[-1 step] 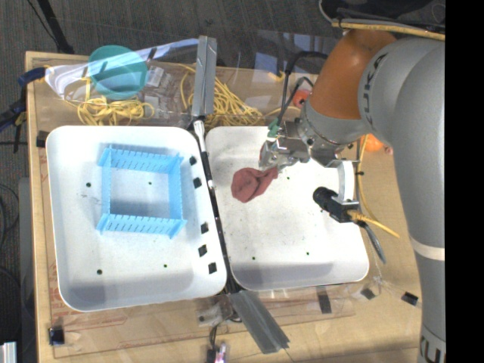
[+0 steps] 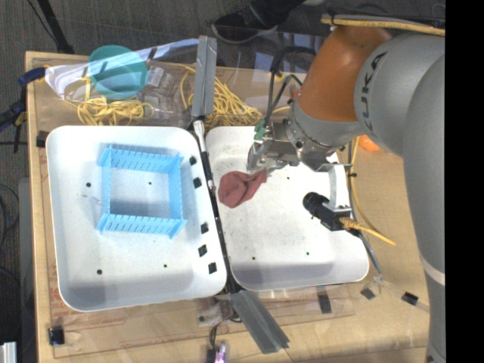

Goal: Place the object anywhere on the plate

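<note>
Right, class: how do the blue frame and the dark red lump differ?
The blue frame is a hollow square with ribbed sides; the dark red lump is a solid, rumpled blob. The blue frame spans more than the dark red lump. The blue frame lies alone in one white bin; the dark red lump lies in the other white bin, right by the gripper. Both rest on bin floors.

"KUKA" lettering on grey arm [image 2: 401, 89]

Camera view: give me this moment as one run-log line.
gripper: over right bin, at upper end of red cloth | grasp: unclear | red cloth: in right bin | blue frame: in left bin | placement: not done
</note>
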